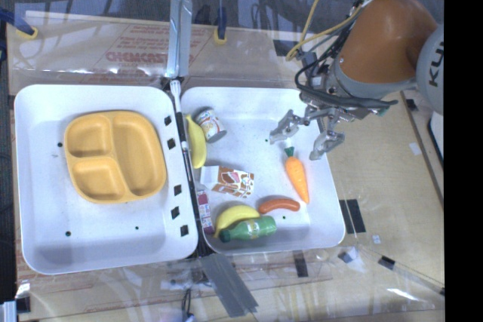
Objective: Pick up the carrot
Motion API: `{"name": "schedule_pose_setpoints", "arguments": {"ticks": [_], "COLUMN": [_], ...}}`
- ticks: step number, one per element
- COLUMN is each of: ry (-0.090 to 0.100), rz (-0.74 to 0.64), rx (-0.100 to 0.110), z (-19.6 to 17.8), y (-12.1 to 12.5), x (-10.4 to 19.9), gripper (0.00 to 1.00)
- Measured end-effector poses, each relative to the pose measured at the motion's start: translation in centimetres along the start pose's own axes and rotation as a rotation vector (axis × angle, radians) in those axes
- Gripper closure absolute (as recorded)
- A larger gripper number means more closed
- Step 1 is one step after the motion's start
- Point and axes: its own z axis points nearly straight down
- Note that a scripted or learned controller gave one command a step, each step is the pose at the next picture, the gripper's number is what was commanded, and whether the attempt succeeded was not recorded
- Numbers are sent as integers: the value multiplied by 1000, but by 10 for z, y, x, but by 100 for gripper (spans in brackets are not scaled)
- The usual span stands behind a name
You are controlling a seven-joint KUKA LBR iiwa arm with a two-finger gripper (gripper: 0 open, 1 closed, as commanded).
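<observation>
The carrot [297, 176] is orange with a small green top and lies in the right bin [249, 105], near its right wall, pointing toward the front. My gripper [306, 136] hangs just above and behind the carrot's green end. Its two fingers are spread wide, one to the left [283, 127] and one to the right [329, 143], with nothing between them.
In the right bin also lie a small can [210, 124], a banana [195, 143] against the left wall, a snack packet [232, 180], a sausage [278, 204], a lemon-like yellow fruit [235, 216] and a green bottle [249, 230]. A yellow divided plate [115, 156] sits in the left bin [45, 237].
</observation>
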Motion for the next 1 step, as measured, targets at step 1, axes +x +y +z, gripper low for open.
{"name": "schedule_pose_setpoints", "arguments": {"ticks": [1], "ry": [-1], "rz": [-6], "rx": [0], "z": [91], "y": [19], "x": [10], "gripper": [0]}}
